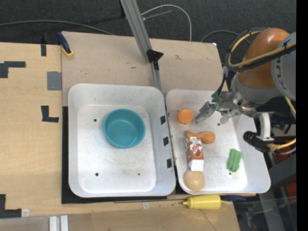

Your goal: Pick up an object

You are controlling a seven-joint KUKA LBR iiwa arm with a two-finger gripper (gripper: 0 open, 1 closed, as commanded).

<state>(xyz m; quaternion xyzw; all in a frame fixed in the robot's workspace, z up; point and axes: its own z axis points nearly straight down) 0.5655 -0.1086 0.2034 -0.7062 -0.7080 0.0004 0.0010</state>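
Place: we read this as a robotics lab, not a home.
Bench: we see a bare plywood bench [29, 129] marked with grey tape pieces at 9 o'clock.
Bins: we see two white bins [77, 129] side by side on a black mat.
Arm: we see the industrial arm [269, 57] at 3 o'clock, trailing loose cables.
Fixtures: we see an aluminium rail [137, 23] at 12 o'clock and dark carpet [57, 4] behind.
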